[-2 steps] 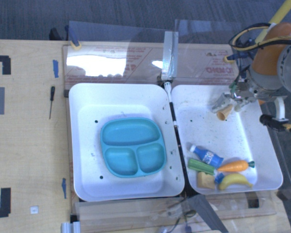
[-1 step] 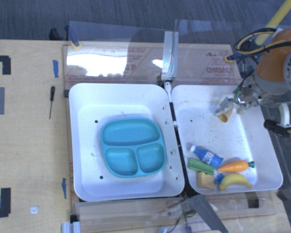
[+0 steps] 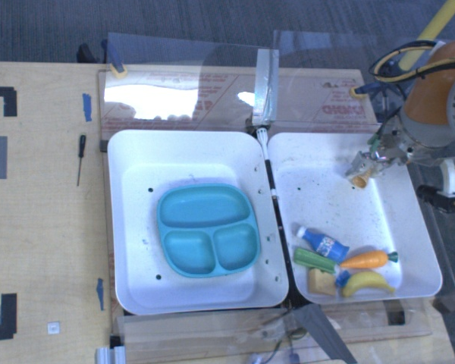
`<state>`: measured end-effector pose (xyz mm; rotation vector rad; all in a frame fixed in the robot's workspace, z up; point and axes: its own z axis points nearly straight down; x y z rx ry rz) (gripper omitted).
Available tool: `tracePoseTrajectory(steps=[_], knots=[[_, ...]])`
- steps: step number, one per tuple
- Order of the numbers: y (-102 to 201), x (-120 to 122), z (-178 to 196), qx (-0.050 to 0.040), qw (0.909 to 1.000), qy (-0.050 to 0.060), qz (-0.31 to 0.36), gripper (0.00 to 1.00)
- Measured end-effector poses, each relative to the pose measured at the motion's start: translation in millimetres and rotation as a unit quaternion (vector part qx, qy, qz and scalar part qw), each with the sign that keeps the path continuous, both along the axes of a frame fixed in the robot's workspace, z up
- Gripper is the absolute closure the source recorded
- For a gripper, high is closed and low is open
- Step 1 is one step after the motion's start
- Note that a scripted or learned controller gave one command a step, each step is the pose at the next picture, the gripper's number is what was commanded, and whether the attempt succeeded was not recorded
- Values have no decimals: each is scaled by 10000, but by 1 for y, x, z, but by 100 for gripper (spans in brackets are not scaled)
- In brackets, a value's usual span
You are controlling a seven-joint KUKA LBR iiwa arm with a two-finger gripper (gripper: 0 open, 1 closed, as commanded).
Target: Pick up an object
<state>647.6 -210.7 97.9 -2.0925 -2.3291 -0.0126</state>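
Gripper [image 3: 362, 170] hangs over right bin's [image 3: 318, 158] far corner, a small tan piece [image 3: 358, 180] at its tips, grip state indeterminate; remaining toys, carrot [image 3: 364, 260] and banana [image 3: 368, 281] among them, cluster at near edge, presumably unpicked

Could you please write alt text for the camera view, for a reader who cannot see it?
A grey and orange robot arm reaches from the right, its gripper over the far part of the right white bin. Toy food is clustered at that bin's near edge. The left bin holds a blue divided tray.
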Motion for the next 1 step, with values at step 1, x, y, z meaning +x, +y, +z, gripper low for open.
tracePoseTrajectory(steps=[1], knots=[[88,-30,88,-60,9991,-68,419,100]])
